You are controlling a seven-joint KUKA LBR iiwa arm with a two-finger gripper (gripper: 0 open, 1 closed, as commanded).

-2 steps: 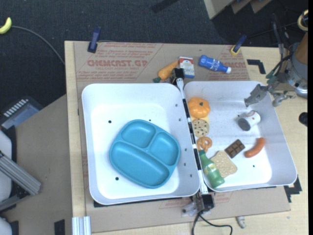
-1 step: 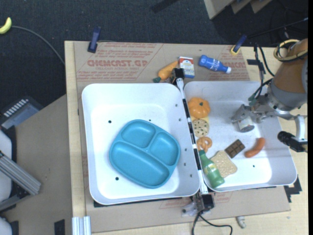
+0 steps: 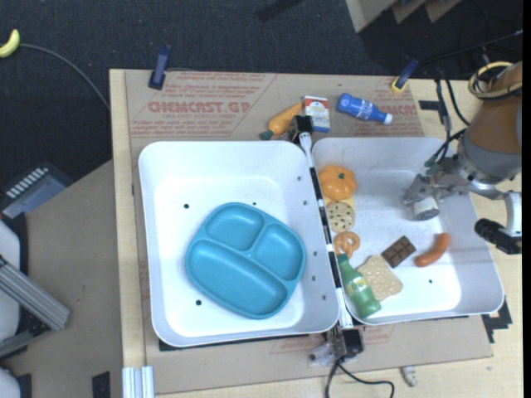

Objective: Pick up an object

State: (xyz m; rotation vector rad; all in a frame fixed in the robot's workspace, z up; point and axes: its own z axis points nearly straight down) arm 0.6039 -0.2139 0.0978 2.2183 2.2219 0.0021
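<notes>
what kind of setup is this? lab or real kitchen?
Most likely a robotics lab bench, not a kitchen. Two white bins sit clamped on a cardboard-covered bench, holding toy food such as a small pumpkin and a sausage, with a robot arm reaching in and loose cables on the floor.
</notes>
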